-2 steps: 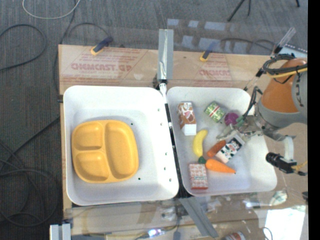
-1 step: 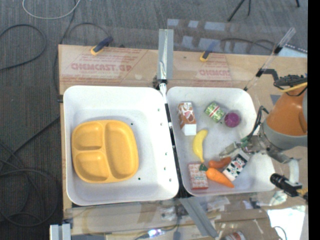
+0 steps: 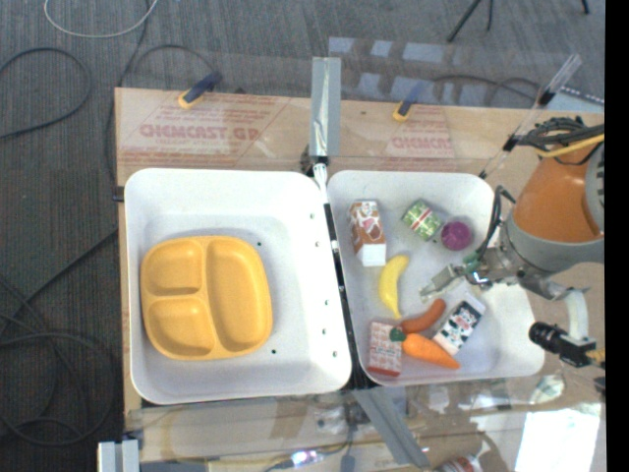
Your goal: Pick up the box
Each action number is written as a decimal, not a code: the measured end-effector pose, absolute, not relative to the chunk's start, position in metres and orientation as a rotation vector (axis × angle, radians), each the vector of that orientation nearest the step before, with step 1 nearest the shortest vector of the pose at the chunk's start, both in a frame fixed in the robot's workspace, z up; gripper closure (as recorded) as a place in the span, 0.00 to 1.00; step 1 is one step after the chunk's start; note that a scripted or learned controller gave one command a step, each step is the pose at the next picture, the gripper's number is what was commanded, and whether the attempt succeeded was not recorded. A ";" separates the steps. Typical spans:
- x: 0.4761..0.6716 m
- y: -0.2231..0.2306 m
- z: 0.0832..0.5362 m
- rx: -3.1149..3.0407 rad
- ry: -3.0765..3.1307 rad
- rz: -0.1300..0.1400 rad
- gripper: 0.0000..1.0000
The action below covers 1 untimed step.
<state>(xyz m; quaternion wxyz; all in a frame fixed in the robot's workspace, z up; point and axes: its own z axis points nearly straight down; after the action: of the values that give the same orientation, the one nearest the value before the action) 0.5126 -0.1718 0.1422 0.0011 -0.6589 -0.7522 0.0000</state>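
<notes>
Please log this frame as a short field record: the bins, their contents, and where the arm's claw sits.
left bin: holds a yellow divided tray
right bin: toy food and small cartons
cartons: tall one at upper left, one at lower left, black-and-white box at lower right
other items: banana, carrot, sausage, green can, purple ball
claw: over the right bin, above the black-and-white box, holding nothing visible

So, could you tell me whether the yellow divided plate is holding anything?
Empty: all three compartments of the yellow divided plate show bare yellow.
</notes>
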 end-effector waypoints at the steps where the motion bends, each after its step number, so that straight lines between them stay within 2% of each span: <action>1: 0.617 -0.201 0.089 -2.084 -2.363 -0.006 0.00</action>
<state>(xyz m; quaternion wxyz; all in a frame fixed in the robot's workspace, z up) 0.6174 -0.2010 0.0888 -0.0046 -0.6614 -0.7500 -0.0020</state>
